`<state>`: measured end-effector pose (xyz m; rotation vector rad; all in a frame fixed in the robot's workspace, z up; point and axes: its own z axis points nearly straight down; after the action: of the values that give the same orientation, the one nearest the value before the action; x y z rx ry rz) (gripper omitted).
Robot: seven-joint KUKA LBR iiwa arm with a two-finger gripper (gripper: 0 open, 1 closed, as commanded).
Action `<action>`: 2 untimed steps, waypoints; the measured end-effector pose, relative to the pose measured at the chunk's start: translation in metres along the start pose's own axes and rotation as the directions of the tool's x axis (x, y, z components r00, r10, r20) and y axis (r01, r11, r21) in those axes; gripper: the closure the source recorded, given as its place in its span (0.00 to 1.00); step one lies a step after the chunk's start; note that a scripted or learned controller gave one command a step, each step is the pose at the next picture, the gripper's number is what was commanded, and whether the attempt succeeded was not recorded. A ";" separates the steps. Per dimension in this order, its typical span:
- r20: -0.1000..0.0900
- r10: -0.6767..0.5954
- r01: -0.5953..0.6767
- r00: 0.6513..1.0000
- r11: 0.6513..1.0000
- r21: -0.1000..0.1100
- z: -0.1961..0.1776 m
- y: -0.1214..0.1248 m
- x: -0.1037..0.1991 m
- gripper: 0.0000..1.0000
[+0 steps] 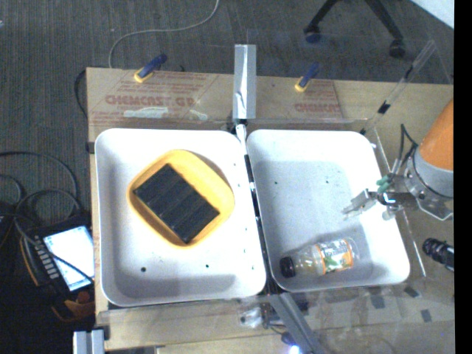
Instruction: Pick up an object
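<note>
The two-finger gripper point(366, 202), fingers spread and gripping nothing, is positioned above the right white bin point(310, 153), apart from the clear plastic bottle point(318, 259) lying on its side below it.

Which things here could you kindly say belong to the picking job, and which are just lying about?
For the job: claw, bottle in the right bin, yellow dish in the left bin.
Lying about: clamps, office chair, tablet.

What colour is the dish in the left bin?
Yellow dish, holding a dark ribbed pad; camera view.
</note>
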<state>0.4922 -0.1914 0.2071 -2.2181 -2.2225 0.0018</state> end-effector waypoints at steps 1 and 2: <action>0.001 -0.133 0.133 0.991 0.991 -0.006 0.112 -0.006 0.024 0.00; 0.001 -0.134 0.134 0.991 0.991 -0.008 0.102 -0.005 0.025 1.00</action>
<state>0.4873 -0.1667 0.1054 -2.0675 -2.3708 -0.0073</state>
